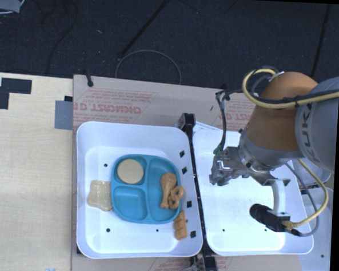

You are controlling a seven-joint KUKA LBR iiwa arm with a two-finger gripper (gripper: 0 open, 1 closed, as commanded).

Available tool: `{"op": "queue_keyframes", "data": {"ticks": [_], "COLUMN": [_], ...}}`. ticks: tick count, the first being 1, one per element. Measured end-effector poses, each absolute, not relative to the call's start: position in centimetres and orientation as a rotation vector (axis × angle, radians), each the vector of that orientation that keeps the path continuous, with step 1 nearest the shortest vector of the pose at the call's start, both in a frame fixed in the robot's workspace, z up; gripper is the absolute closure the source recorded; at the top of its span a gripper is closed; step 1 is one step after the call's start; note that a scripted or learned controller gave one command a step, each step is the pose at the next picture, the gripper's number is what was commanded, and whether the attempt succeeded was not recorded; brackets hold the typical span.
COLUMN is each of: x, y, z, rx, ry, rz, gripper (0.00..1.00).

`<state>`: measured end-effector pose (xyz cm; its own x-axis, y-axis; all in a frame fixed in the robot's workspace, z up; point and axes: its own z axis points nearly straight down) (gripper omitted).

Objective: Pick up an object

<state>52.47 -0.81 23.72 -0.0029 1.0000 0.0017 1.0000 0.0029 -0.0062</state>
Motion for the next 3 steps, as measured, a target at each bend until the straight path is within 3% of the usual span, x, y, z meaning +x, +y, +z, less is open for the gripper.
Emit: {"op": "queue_keyframes", "data": {"ticks": [2, 3], "x": [54.8, 54.7], "y": [9.2, 9.1], "z": [23.3, 23.3], "rx": [-2.216, -2.217], "ry": [-2.224, -2.222], "rz": [0.002, 0.005], "gripper": [1.00, 0.00]}}
